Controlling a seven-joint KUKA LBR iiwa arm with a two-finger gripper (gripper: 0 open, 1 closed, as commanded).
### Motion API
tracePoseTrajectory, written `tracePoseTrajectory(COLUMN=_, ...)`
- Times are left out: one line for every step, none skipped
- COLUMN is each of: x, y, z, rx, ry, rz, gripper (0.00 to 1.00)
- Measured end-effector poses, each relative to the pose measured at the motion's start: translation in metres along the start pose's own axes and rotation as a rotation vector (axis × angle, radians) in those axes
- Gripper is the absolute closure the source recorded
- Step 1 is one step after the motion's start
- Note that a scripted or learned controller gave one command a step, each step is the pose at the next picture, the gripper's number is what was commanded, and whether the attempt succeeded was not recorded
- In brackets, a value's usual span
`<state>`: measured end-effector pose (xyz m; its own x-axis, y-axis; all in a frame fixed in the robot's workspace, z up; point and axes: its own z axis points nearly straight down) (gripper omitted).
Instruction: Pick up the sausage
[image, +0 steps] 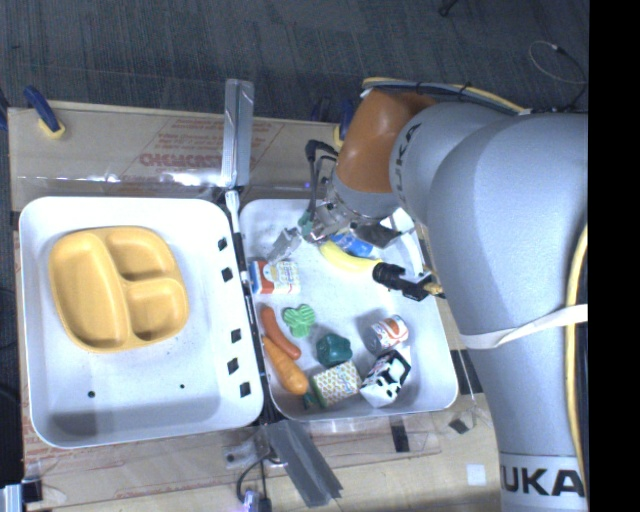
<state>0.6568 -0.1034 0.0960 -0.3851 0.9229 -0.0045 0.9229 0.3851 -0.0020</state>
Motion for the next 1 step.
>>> tracePoseTrajectory(x=-0.0285, y=-0.0116, z=0.0004, rx=0.002, ry=0.014, rz=-0.049, gripper=0.00)
